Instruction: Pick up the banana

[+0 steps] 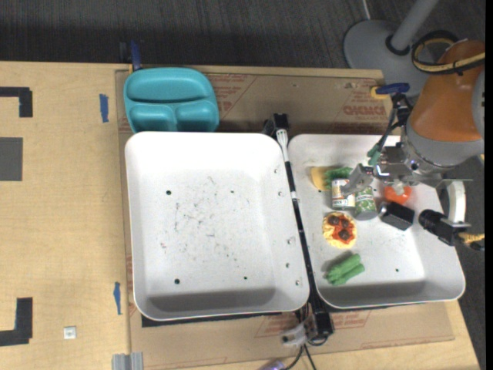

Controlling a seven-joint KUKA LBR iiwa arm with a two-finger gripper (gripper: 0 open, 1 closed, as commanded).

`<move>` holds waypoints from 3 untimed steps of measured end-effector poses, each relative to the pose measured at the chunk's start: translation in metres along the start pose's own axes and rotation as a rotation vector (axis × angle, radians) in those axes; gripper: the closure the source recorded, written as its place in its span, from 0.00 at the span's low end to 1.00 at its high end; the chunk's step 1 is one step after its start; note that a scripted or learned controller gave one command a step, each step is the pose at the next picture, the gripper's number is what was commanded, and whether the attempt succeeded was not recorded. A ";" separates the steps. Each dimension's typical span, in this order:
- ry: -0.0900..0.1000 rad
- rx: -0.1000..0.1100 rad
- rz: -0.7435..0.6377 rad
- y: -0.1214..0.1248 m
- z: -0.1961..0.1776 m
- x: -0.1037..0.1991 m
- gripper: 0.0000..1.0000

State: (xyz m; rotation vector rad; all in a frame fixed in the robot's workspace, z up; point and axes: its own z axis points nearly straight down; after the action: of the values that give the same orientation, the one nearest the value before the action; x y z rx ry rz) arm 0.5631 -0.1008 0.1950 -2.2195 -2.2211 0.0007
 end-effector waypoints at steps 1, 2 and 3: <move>0.000 0.002 0.083 -0.074 0.011 0.086 0.00; 0.000 0.001 0.040 -0.084 0.011 0.166 0.00; -0.004 -0.020 0.061 -0.078 0.068 0.207 0.00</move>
State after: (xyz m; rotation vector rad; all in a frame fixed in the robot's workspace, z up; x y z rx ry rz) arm 0.4846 0.1063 0.1269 -2.2992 -2.1636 -0.0171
